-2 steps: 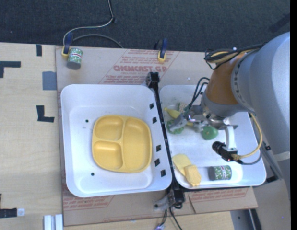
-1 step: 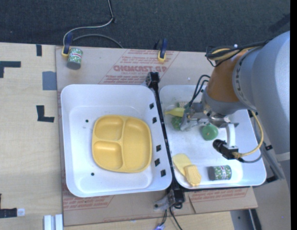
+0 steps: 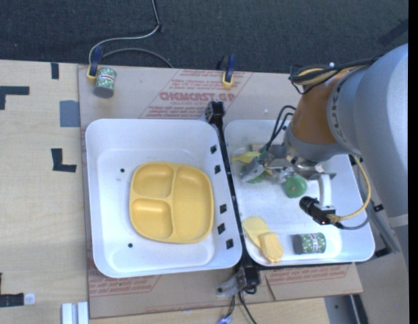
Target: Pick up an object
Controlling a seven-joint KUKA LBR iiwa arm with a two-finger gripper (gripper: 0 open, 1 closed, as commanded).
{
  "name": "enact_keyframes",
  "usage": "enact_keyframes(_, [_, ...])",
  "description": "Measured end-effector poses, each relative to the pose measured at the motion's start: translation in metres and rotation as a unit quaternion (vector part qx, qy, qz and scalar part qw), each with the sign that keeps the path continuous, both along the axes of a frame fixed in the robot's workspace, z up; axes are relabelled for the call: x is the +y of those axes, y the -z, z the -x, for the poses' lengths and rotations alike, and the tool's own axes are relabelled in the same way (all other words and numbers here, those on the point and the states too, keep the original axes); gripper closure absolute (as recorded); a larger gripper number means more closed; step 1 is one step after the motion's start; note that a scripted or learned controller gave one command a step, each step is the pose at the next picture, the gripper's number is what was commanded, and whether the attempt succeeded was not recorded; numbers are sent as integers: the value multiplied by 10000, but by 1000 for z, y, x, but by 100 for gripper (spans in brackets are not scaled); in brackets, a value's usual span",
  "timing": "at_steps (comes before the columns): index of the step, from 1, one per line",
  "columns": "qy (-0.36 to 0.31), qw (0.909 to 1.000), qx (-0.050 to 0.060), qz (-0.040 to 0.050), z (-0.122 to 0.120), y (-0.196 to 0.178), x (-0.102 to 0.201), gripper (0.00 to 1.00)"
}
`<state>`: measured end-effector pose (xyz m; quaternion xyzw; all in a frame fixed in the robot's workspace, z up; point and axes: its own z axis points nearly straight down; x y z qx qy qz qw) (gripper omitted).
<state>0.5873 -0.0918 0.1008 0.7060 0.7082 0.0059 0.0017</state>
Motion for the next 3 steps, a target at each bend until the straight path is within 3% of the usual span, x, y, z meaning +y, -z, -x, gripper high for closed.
enact_keyframes(1, [10, 10000, 58, 24, -6, 15, -2, 0])
enact_keyframes(2, [6, 10000, 48, 37, -7, 5, -2, 100])
enact_keyframes(3, [1, 10000, 49, 27, -3, -84, 67, 100])
